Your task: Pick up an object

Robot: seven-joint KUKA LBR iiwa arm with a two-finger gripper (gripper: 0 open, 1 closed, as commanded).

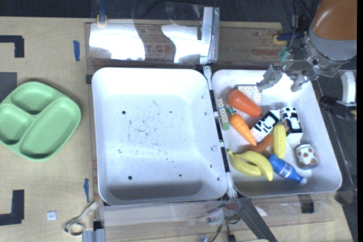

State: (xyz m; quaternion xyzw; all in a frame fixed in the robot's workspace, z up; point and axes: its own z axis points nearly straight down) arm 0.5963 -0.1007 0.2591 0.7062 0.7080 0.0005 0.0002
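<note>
- Two white bins sit side by side on the table: the left bin and the right bin, the right one packed with toy food.
- In the right bin, an orange carrot-like piece lies near the upper left, its long axis running from upper left down to lower right.
- Just below it a second, slimmer carrot lies along the same slant, its green end toward the bin's left wall.
- A corn cob stands nearly vertical in the view, long axis running top to bottom.
- A yellow banana curves along the lower left of the bin, stretched mostly left to right.
- A blue bottle lies beside the banana, pointing down to the right with its pale end at the lower right.
- A black-and-white block sits between the carrots and the corn; a small white cup with red spots sits near the right wall.
- The hand hangs over the upper part of the right bin, above the toys, its two fingers spread apart with nothing between them.
- On the table at far left rests a green divided plate.
</note>
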